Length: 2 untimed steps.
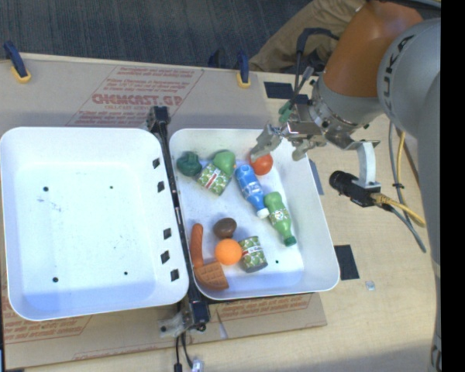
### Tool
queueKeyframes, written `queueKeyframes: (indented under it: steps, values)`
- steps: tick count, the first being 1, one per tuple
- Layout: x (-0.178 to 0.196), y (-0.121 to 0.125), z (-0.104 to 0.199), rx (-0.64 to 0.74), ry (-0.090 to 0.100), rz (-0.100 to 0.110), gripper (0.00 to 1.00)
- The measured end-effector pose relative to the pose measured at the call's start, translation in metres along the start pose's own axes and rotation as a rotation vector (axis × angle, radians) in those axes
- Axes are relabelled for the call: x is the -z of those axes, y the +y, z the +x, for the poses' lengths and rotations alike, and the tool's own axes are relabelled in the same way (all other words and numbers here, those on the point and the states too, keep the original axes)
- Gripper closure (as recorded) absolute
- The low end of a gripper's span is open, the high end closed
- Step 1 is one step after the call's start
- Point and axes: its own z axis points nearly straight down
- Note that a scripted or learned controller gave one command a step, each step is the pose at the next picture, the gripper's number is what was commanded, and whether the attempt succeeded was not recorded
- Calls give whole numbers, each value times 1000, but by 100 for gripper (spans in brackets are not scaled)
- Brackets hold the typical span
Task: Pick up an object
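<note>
Nearest us, beside the brown wedge (210, 274), nothing needs disturbing, so we are lowering the hand (273, 147), whose grip we cannot tell, straight onto the red ball (262, 163) above the blue bottle (251, 189).

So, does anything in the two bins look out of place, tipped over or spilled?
No spill or damage shows. The blue bottle and the green bottle lie on their sides in the right bin, as loose items do. The pincer hovers by the red-orange ball near the far rim.
</note>
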Motion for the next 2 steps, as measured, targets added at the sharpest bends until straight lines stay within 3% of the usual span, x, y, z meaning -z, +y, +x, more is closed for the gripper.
queueKeyframes:
  steps: [1, 2]
  values:
    - [-127, 45, -28, 0, 0, 6, 0]
    - [-174, 49, -70, 0, 1, 5, 0]
